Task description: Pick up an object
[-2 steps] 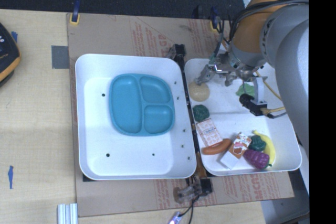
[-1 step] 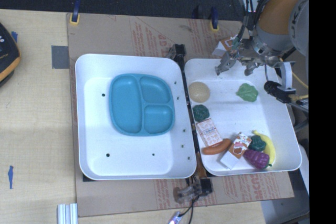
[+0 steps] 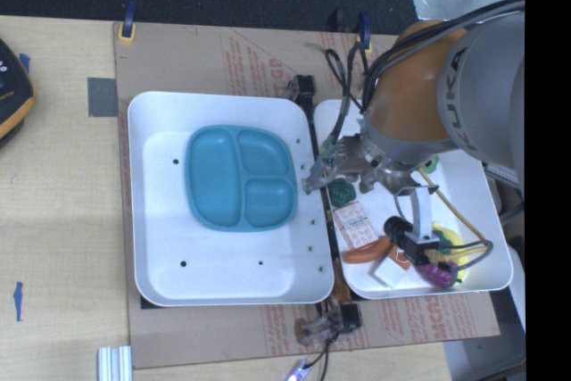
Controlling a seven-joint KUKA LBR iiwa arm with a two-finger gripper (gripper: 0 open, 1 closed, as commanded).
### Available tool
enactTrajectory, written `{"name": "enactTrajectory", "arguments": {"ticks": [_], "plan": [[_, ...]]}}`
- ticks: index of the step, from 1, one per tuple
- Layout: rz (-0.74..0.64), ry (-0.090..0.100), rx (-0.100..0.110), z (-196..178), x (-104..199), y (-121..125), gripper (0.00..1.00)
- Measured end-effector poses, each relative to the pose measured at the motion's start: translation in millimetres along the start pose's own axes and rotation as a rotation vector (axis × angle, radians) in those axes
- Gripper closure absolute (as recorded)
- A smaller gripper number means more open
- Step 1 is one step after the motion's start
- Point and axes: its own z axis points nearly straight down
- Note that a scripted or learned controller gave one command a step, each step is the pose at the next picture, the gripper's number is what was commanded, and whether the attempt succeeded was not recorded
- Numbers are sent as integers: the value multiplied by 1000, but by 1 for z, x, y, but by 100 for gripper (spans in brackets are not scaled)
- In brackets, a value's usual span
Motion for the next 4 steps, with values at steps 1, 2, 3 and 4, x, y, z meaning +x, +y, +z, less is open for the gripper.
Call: {"name": "enactTrajectory", "arguments": {"ticks": [1,2,3,4], "plan": [[4,-2,-3,-11,-82,25,0],[2,-1,-1,0,-58,20,0],[3,-1,0,0,-50,-6,0],[1,-1,-3,0,-36,0,0]]}}
